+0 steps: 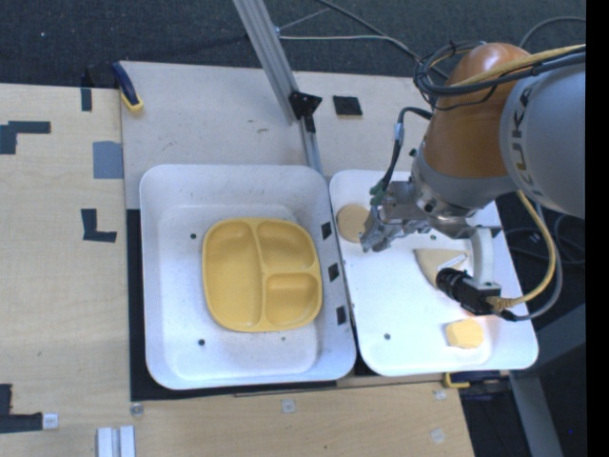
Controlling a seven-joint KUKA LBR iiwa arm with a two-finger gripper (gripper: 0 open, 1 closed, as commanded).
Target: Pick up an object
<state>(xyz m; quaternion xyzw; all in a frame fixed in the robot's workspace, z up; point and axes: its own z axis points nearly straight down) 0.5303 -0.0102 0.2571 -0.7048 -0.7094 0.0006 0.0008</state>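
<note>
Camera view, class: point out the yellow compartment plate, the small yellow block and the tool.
Yellow compartment plate (261, 274), camera view, central divider.
Small yellow block (464, 334), camera view, top face.
Tool (373, 241), camera view, at its tips, above the right bin.

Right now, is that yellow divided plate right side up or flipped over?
Right side up: the yellow plate lies flat in the left bin, its three compartments facing upward.
</note>
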